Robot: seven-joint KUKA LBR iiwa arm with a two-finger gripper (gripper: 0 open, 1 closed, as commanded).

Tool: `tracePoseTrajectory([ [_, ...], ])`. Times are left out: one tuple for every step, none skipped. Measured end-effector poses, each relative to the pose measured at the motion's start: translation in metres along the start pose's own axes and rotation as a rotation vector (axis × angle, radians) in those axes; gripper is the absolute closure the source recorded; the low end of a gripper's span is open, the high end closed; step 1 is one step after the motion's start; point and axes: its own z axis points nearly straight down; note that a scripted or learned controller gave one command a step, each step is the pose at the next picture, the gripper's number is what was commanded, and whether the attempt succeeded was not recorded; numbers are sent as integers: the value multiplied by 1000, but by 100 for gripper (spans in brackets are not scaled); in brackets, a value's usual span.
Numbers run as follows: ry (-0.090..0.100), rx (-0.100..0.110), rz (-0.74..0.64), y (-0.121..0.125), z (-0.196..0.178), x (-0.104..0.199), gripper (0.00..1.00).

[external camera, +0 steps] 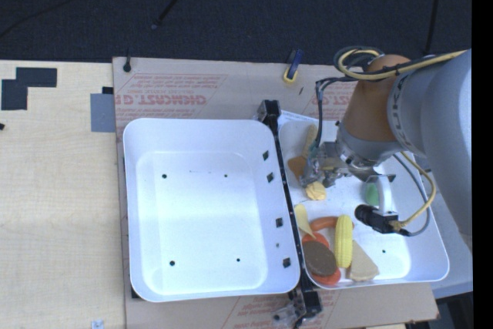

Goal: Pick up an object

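My gripper is low in the right bin, near its back left part, with the grey arm and its orange band above it. Just left of it lies a tan-brown piece. A small yellow piece sits right below it, close to or touching the gripper's tip. A green item lies to its right, partly hidden by the wrist. Nothing can be seen held.
At the right bin's front lie a corn cob, an orange carrot, a brown round piece, a tan wedge and a pale yellow strip. The left bin stands alongside, across a black divider.
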Motion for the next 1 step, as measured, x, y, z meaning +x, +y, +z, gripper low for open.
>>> tracePoseTrajectory([
  [1, -7, -8, -29, -94, 33, 100],
])
